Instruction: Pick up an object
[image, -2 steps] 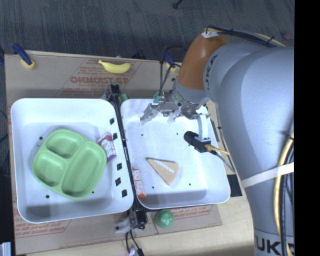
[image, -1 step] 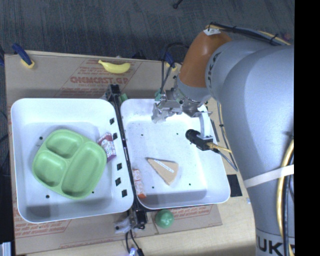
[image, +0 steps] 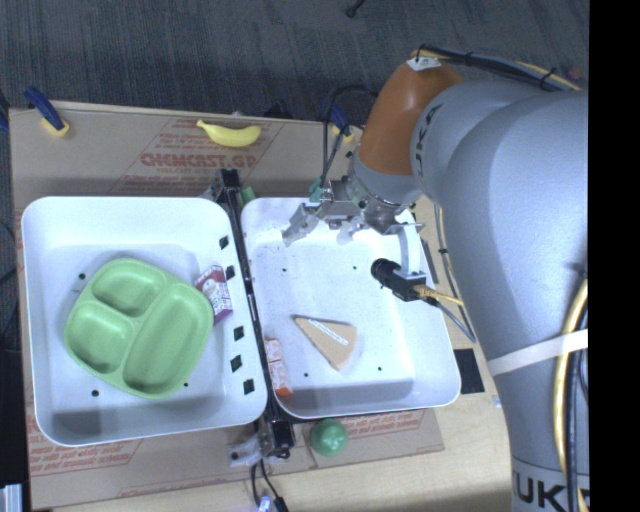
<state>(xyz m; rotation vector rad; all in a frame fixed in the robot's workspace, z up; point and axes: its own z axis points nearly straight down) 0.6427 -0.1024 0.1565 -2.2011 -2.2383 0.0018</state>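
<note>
Hovering over the right bin's (image: 440, 385) far edge, the jaws are spread with nothing between them. Nearer, a tan wedge (image: 328, 338) lies flat on that bin's floor, well apart.

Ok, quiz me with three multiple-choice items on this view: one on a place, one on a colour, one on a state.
1. Where is the wedge?
A. right bin
B. left bin
C. on the cardboard

2. What colour is the plate?
A. red
B. green
C. blue

3. What is the gripper doing?
A. carrying the plate
B. gripping the ball
C. holding nothing, at the right bin's far edge

Answers:
1 A, the wedge lies on the floor of the right bin.
2 B, the divided plate in the left bin is light green.
3 C, the fingers have nothing between them, and the ball sits outside, in front of the bins.
</note>
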